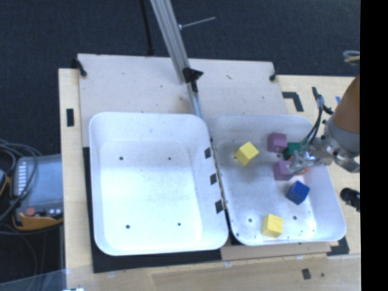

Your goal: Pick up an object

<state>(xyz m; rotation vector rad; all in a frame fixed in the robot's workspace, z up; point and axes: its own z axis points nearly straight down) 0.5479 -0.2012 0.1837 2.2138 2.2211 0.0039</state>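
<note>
Camera view looks down at a slant on a counter [70,162] bearing two shallow white bins side by side. Left bin [97,135] shows only its bare white floor with a few dark dots. Right bin [233,229] holds the blocks. A yellow cube [247,153] sits tilted in the upper middle of that bin, apart from the rest. A second yellow cube [273,225] lies near the bin's near rim. A blue cube [297,192] rests between them, toward the right. A purple cube [277,142] sits near the far right part of the bin, and a second purple cube [282,170] lies just below it. A small green piece [294,148] shows just right of the upper purple cube, partly hidden by the arm's end.

The arm [347,123], grey with an orange band, reaches in from the right, and its pincer [298,161] is low over the right bin. The lower purple cube lies just left of the pincer tip, touching or nearly so; which, I cannot tell. The blue cube lies just below the pincer, apart from it. Whether the pincer is spread or pressed together cannot be told, as its tip is blurred and cluttered. No cube is seen between its parts.

A slanted metal rail [171,32] crosses the far side of the counter.
</note>
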